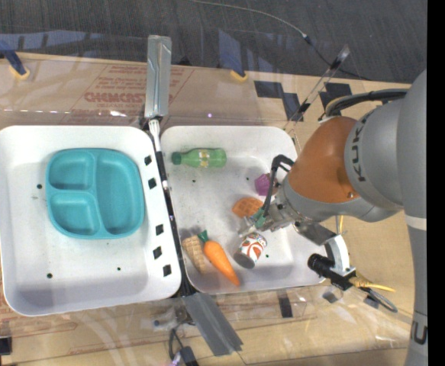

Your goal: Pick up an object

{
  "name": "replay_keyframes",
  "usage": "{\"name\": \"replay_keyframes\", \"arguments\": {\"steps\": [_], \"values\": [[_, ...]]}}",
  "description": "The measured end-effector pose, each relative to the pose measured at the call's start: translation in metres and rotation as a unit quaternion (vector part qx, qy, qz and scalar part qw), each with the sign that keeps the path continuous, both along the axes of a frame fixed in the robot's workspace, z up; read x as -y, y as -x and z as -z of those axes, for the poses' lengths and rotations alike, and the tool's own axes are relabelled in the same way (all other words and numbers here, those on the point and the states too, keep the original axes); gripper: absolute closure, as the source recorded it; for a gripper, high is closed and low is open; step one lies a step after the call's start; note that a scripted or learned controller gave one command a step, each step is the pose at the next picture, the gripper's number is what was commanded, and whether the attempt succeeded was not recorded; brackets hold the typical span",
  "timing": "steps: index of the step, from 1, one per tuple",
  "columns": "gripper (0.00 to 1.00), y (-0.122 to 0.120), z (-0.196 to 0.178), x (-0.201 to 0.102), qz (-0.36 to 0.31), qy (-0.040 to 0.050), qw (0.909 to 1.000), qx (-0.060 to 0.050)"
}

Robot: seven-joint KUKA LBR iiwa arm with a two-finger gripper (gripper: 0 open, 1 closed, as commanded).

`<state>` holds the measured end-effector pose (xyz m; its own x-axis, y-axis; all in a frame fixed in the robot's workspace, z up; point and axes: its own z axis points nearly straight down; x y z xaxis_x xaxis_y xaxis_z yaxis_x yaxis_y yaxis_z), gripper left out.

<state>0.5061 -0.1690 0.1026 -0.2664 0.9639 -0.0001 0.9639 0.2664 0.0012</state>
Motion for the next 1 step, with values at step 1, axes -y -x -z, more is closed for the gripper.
{"name": "replay_keyframes", "arguments": {"steps": [1], "values": [[1.0,-0.0422,0.0119,-0.0539,0.153,-0.0008,0.9882,-0.002]]}}
